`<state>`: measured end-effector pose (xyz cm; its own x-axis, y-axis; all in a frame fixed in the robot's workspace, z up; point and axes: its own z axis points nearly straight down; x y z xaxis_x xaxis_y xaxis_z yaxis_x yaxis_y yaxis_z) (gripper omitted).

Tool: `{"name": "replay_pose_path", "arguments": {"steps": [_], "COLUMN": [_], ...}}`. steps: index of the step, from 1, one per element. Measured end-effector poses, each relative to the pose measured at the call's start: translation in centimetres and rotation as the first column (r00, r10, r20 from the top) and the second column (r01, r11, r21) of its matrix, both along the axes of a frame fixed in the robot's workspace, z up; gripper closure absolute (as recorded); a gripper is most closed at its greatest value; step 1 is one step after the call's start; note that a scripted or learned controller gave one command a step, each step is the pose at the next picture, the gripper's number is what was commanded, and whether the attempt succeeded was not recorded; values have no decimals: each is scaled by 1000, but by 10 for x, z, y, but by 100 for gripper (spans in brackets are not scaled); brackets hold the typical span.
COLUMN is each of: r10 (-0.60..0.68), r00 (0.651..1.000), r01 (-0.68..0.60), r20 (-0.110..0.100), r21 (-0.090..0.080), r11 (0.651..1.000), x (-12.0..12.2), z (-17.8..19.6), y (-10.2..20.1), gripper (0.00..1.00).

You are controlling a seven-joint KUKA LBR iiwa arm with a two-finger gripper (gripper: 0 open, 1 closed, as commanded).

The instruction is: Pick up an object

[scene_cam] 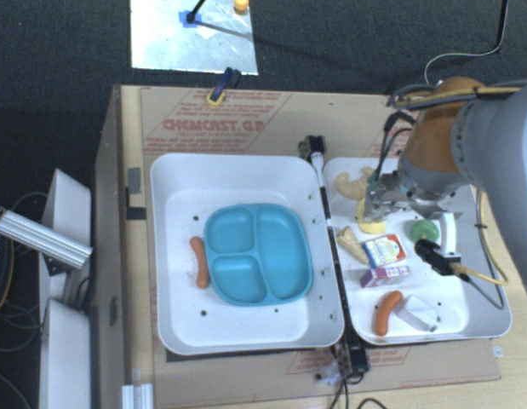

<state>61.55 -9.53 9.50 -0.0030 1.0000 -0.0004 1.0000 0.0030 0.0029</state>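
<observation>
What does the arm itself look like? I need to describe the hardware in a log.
The arm is a thick, rounded grey tube with an orange band above the wrist. Thin dark cables loop beside the band. The gripper is a small grey metal unit below it.

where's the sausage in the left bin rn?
The sausage lies on the left bin's floor, just left of the blue divided plate, running roughly top to bottom in the camera view.

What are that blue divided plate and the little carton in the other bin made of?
The blue divided plate looks like moulded plastic: uniform colour, smooth rounded compartments, a soft sheen. The small carton seems to be printed cardboard, with flat faces, sharp folded edges and a matt surface.
</observation>
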Motion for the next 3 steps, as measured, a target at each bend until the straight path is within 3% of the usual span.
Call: {"name": "replay_pose_path", "arguments": {"steps": [1, 2, 3], "r10": [0, 1, 1], "r00": [1000, 1000, 1000], "r01": [0, -1, -1], "r20": [0, 2, 2], "r21": [0, 0, 0], "r11": [1000, 1000, 1000], "x": [0, 1, 1], "z": [0, 11, 11], "y": [0, 0, 0], "gripper": [0, 100, 0]}}
